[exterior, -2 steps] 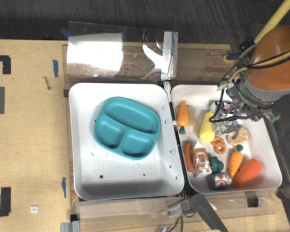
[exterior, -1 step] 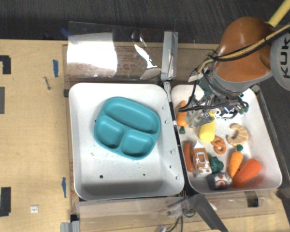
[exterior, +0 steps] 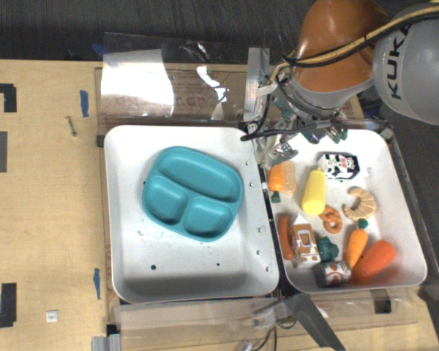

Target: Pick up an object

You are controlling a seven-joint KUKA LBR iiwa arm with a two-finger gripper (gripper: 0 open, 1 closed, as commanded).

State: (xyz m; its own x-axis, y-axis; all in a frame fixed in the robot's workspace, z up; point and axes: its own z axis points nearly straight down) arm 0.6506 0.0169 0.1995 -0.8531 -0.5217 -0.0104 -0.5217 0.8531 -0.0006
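At the top left corner of the right bin (exterior: pixel 406 196), close to the wall shared with the left bin (exterior: pixel 124 218), the gripper (exterior: pixel 272 148) hangs low under the arm's orange band (exterior: pixel 335 39). Cables and metal fittings crowd the wrist, and from here I cannot tell how the jaws stand or whether anything sits between them. Just below lies a small orange piece (exterior: pixel 279 177), very near the gripper. To its right a yellow corn cob (exterior: pixel 314 191) lies on end, with a black-and-white toy (exterior: pixel 339 165) above it. Further down come a pretzel (exterior: pixel 331 220), a tan croissant-like piece (exterior: pixel 361 203), a carrot (exterior: pixel 357 244), a larger orange-red vegetable (exterior: pixel 377 260), a sausage (exterior: pixel 285 236) along the left wall and a little orange truck (exterior: pixel 304 243) beside it. These lie packed close, several touching. The left bin holds a teal divided plate (exterior: pixel 192 191), with bare white floor around it. Pale wooden worktop (exterior: pixel 40 210) stretches off to the left.
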